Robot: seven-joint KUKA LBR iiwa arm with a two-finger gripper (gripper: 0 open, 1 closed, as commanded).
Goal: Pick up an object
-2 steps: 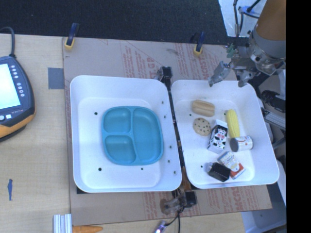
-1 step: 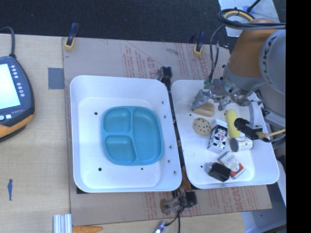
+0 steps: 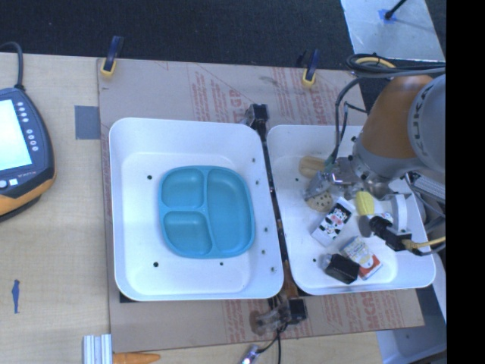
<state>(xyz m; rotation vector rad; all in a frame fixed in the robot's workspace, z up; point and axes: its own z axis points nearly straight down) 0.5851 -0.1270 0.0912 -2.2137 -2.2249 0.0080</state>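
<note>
My gripper [image 3: 321,183] hangs low over the upper left part of the right bin [image 3: 292,268], under the grey arm with its orange band [image 3: 388,120]. Just beyond it lies a tan wooden piece [image 3: 309,164]. Right below it sits a small speckled grey block [image 3: 322,202]. A black-and-white patterned box [image 3: 332,223] lies in the bin's middle, with a yellow object [image 3: 364,203] to its right. A black block [image 3: 341,268] and a red-and-white packet [image 3: 363,254] rest near the front wall.
The left bin [image 3: 129,271] holds a blue divided plate [image 3: 206,211]. A pendant with a screen [image 3: 19,146] lies at the bench's far left. Clamps [image 3: 111,58] pin the cardboard at the back. Cables [image 3: 356,89] loop behind the arm.
</note>
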